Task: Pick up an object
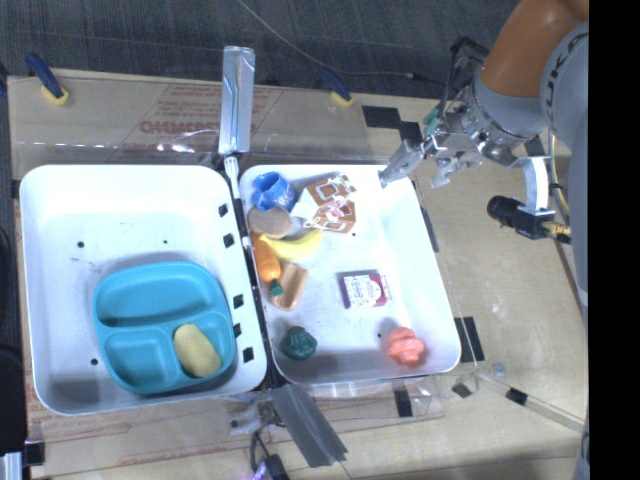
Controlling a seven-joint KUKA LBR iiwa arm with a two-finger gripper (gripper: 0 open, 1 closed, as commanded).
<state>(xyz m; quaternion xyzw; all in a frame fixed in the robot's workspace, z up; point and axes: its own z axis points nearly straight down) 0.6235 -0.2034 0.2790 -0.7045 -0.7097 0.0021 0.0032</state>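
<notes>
1. The fingers (418,165) hung spread apart with nothing between them, just over the far right corner of the right bin (432,268), carried by the grey arm (525,58) that came in from the right.
2. Nearest the fingers, a little to their left inside that bin, lay two small patterned packets (333,203), one against the other.
3. Further left of the fingers, in the bin's far left corner, sat a blue cup-like thing (270,190).
4. Just on the near side of the cup lay a tan rounded piece (270,222) touching a yellow banana (300,241).
5. Against the left wall below those were an orange carrot (266,262) and a brownish sausage-like piece (292,285), side by side.
6. Toward the near side from the fingers, about mid-bin, a small dark red packet (363,289) lay flat and apart from the rest.
7. Well away from the fingers at the near edge lay a pink lumpy toy (405,346) and, to its left, a dark green one (298,344).
8. Farthest from the fingers, the left bin (60,208) held a blue divided tray (150,303) with a yellow potato-like piece (197,350) in its near right compartment.
9. Both bins stood side by side, touching, on the desk (510,298).
</notes>
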